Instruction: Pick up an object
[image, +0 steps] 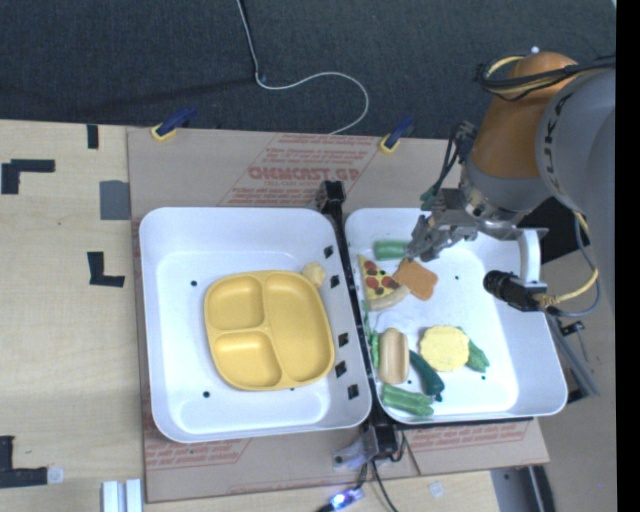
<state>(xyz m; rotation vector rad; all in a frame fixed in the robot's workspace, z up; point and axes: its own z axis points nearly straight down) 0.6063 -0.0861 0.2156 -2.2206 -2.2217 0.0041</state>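
Note:
The right bin holds several toy foods. Along its left side lie a pizza slice, a hot dog and green pods. A yellow round piece lies near the middle, and a green piece is at the back left. An orange-brown piece lies just below my gripper. The gripper hangs low over the bin's back left part, right above that piece. Whether it touches the piece is hidden by the wrist.
The left bin holds a yellow divided plate and a small pale piece by the divider. A dark green piece lies beside the hot dog. A white cable runs across the dark floor behind the bench.

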